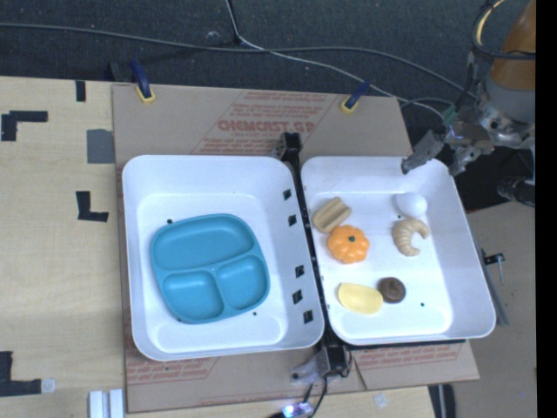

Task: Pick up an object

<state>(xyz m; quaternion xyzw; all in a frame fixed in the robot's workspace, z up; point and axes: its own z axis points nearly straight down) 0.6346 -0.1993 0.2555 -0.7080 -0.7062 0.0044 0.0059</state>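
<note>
Nearest the lens, a yellow lemon-like piece point(359, 298) and a brown doughnut point(392, 289) lie at the front of the right bin point(466, 233), behind them an orange pumpkin point(348, 244), a bread roll point(331, 213), a croissant point(410, 235) and a white egg point(410, 204). A blue divided plate point(209, 265) sits in the left bin point(139, 233). At the right bin's far corner hovers the gripper point(435, 155), fingers spread, pinching nothing. The egg lies closest, just below and left of it in the view; the croissant curves beyond.

Orange pumpkin point(348, 244) sits mid right bin point(470, 259).
</note>
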